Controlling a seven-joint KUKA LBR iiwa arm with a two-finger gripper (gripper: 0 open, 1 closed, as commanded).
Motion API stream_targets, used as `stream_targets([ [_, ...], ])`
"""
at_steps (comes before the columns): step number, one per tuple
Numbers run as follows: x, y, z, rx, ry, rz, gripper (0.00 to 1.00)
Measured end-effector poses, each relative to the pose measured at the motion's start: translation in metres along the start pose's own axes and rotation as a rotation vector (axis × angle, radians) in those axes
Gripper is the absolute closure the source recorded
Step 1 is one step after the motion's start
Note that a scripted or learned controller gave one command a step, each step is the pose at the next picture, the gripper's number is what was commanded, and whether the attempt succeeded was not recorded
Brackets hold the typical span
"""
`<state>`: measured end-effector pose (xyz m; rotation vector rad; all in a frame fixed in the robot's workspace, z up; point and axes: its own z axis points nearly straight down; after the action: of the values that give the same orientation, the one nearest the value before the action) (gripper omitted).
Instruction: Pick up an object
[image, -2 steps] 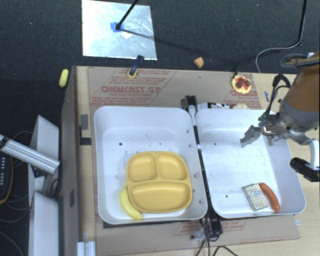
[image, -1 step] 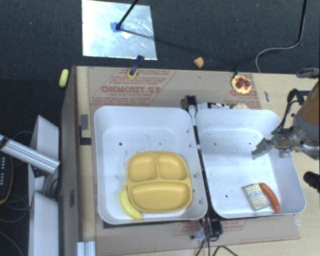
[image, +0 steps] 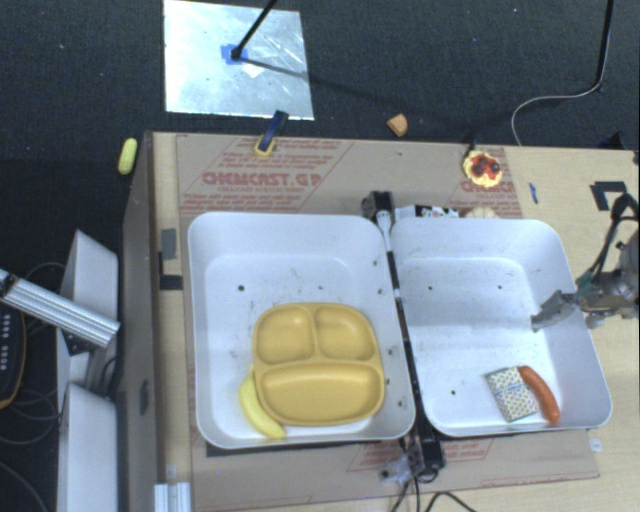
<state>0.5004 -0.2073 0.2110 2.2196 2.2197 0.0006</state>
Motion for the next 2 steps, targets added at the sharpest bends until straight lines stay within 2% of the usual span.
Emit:
stream_targets([
  [1, 0.001, -0.003, 0.127, 0.0, 0.0, -0.001, 0.0],
  [2, 0.001, -0.003, 0.116, -0.002, 0.0, -0.001, 1.0],
])
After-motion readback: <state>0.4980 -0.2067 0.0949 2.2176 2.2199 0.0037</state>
